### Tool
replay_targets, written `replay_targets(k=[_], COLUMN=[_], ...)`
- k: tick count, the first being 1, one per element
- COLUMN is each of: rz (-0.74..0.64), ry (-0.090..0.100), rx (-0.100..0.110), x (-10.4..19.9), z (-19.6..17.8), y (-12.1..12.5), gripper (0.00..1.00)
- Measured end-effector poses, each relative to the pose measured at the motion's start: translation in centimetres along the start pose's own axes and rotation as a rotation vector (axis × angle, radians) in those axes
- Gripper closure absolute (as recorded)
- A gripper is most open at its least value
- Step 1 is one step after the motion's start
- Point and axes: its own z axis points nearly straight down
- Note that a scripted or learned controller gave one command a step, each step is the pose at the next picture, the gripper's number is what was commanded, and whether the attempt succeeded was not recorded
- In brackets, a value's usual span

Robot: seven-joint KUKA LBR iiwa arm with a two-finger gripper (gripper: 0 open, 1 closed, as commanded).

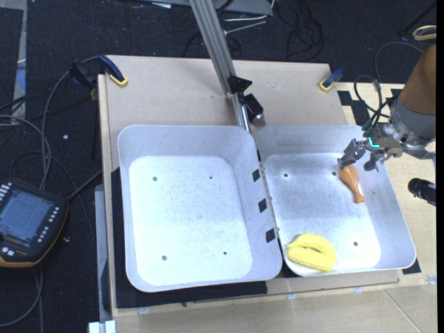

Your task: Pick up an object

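Atop beige bench [180, 92]: two white bins [187, 207]; black carpet [48, 40] around.

Both bins [187, 207] look like matt white plastic, lightly speckled. Bench top [173, 96] reads as pale matt wood or board. Slanted pole [215, 40] is ribbed bare metal. Orange piece [352, 182] looks smooth; yellow item [312, 252] slightly glossy, plastic-like. Floor [55, 33] is dark, rough carpet.

My fingers [361, 155] hang over the right bin [298, 207], just above the orange drumstick toy [352, 182] by its far right wall, with open floor to the left, a yellow banana [312, 252] blocking the near rim, and a slanted metal post [220, 50] beyond.
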Motion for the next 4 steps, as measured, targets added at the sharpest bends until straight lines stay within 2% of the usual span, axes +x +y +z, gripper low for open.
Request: replay_targets(k=[1,2,3,4], rz=[0.000,-0.001,0.001,0.000], ry=[0.000,0.001,0.001,0.000], rx=[0.000,0.004,0.004,0.001], x=[0.0,0.8,0.2,0.2], z=[0.0,4.7,9.6,10.9], y=[0.0,0.4,-0.5,-0.5], gripper=[0.00,0.00,0.00,0.00])
